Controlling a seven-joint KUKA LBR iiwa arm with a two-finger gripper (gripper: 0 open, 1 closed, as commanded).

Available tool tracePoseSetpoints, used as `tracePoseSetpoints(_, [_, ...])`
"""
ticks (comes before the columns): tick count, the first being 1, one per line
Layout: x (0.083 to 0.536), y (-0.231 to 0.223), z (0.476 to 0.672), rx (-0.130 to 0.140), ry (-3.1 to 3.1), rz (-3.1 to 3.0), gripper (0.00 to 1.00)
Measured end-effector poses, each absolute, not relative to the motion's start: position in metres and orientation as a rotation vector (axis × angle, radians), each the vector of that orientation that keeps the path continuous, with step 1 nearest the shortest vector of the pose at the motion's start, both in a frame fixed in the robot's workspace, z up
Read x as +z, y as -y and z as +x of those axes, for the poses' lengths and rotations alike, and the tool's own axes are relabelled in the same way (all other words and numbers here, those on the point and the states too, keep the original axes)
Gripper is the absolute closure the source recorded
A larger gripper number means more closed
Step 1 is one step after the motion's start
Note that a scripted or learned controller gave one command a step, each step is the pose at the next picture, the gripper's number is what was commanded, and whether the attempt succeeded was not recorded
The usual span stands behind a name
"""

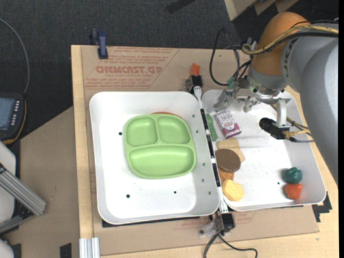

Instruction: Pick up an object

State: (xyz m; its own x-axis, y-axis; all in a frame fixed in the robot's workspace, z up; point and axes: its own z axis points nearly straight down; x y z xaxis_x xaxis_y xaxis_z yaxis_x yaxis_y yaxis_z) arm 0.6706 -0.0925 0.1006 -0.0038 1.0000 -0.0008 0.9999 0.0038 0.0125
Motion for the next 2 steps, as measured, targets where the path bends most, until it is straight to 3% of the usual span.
tracePoseSetpoints(1, [0.084,0.094,0.659,-0.004,-2.223,2.224,0.0])
tracePoseSetpoints(2, [0.096,0.093,0.66,0.0,-2.221,2.22,1.0])
